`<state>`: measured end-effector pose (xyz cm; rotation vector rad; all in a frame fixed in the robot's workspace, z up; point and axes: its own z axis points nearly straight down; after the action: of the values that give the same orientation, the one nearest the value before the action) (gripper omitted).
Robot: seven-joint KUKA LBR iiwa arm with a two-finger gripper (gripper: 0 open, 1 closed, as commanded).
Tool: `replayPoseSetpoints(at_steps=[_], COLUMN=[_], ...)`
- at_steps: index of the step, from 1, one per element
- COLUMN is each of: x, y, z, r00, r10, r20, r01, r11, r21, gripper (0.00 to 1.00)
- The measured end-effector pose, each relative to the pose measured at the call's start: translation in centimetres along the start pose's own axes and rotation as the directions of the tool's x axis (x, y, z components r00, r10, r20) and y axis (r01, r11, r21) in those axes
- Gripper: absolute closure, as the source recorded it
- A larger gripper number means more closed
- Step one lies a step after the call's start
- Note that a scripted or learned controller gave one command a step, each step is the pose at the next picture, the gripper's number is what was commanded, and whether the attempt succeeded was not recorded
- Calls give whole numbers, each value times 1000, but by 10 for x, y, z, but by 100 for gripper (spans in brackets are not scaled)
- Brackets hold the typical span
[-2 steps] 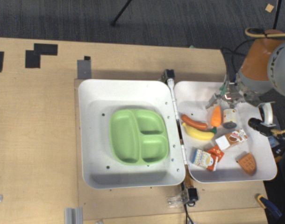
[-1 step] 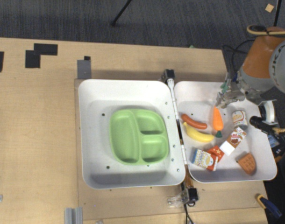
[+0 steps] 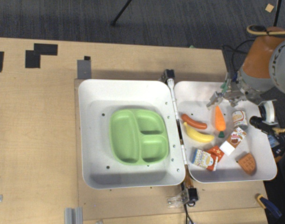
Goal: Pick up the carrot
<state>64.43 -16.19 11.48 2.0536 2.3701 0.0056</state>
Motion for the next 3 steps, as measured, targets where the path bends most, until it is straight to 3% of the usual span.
replayPoseSetpoints(at_steps=[1,2,3], x=[1,2,30], y=[-33,-31,6], z=[29,17,-94], r00=[884,885,571], r10=[468,465,821], r20=[0,-2,3], r01=[-468,-465,-821], r11=[884,885,571], r21=[4,0,4], gripper=[0,100,100])
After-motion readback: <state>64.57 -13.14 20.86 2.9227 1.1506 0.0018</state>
